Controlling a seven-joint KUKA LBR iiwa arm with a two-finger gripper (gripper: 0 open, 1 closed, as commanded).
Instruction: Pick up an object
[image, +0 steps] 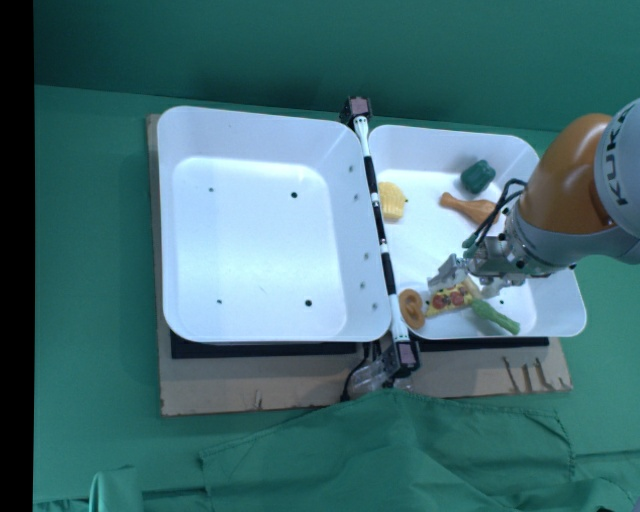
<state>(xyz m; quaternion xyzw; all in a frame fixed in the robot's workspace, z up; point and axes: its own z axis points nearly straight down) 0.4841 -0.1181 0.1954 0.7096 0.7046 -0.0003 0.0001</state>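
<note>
Green cloth surrounds two white bins; right bin (560, 320) holds the toys. Arm (575, 190) reaches in from the right. Gripper (447, 275) sits directly over the pizza slice (450, 298), whose long axis runs left-right; grip state cannot be told.

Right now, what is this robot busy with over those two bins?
A grey and orange arm reaches in from the right, and its gripper hangs low over the right bin, just above a toy pizza slice. A pretzel, a green vegetable, a drumstick, a yellow piece and a dark green piece also lie in that bin. Whether anything is gripped cannot be told.
</note>
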